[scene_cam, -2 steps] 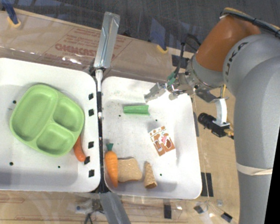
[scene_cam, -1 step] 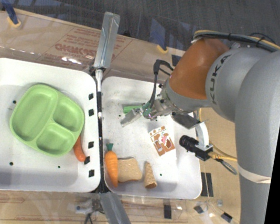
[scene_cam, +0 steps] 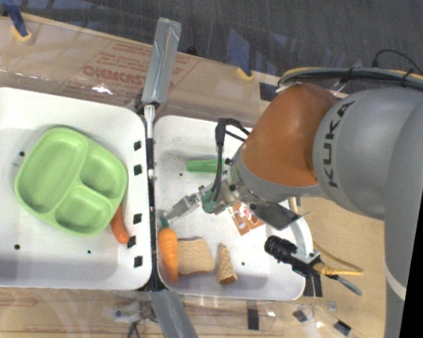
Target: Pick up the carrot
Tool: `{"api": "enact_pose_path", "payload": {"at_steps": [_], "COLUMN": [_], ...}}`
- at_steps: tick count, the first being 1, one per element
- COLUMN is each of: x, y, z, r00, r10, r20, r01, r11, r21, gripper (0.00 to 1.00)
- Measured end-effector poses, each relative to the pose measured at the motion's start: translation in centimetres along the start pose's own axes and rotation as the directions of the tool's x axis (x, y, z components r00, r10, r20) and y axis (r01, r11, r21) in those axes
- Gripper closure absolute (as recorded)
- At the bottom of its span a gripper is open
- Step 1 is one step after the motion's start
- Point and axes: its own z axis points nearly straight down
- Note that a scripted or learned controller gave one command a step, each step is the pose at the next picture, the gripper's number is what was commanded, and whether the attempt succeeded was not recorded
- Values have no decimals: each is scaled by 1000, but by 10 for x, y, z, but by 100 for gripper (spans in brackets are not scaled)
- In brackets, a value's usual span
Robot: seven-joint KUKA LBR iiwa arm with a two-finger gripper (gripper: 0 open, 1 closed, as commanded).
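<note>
orange carrot [scene_cam: 168,251] lay in the right bin's [scene_cam: 170,137] front-left corner, touching bread [scene_cam: 196,257]. gripper [scene_cam: 175,209] hovered just above it, released and empty, angled down for a grasp.

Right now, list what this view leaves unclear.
- Gripper: too small and blurred to read.
- Carrot in the right bin: its lower end is lost at the wall.
- Orange piece: partly tucked under the green plate.
- Right bin's far side: covered by the arm.
</note>
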Motion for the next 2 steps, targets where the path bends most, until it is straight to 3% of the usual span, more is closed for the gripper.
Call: {"api": "enact_pose_path", "payload": {"at_steps": [1,2], "x": [5,-16], "y": [-44,-57], "z": [1,83], "r00": [898,932], "r10": [-441,-362], "r20": [-1,-3], "r01": [441,362], "r11": [898,932], "r21": [1,1], "gripper": [0,0]}}
